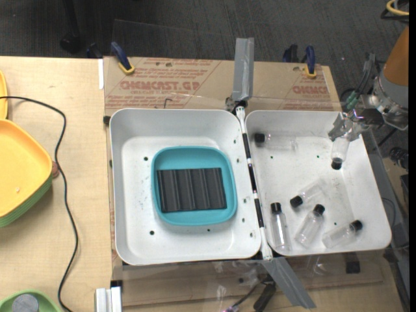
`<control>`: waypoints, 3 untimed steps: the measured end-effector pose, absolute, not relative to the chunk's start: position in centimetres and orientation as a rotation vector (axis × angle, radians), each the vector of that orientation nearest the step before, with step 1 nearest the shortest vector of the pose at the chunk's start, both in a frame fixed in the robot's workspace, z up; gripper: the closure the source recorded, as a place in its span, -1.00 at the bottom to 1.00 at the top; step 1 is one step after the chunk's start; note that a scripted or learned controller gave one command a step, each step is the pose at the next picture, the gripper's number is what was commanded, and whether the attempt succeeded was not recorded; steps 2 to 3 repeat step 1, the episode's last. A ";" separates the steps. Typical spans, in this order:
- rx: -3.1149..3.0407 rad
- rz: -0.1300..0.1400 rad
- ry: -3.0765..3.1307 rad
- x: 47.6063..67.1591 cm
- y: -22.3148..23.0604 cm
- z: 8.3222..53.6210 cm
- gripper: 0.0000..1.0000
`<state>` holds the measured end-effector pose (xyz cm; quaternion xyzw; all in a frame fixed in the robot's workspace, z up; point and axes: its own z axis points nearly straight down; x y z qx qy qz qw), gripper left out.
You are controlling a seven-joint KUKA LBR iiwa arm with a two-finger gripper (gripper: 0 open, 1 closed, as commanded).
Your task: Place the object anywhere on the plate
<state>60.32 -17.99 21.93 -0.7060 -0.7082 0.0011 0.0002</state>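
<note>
1. Brown cardboard sheet (195,80) under the bins, upper middle of frame; red print reads "CHEMCAST GP", partly legible, with a mirrored repeat at upper right.
2. Two-finger gripper (340,135) at right edge of frame, above the upper right of the right-hand white bin (377,194). A clear plastic vial with black cap (337,155) hangs cap-down between its fingers, held.
3. Teal rectangular plate with dark ribbed insert (193,186) sits mid-frame in the left-hand white bin (123,174); bare white floor all around it.
4. Other clear black-capped vials (305,220) lie scattered in the lower right bin; one loose black cap (259,137) near its upper left corner.
5. Yellow dish (19,174) at far left edge.
</note>
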 end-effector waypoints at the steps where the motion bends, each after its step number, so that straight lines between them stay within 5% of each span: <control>1: -2.218 0.003 -2.225 60.3 -18.0 21.9 -1.00; 3: -2.218 0.003 -2.225 60.3 -18.0 21.9 -1.00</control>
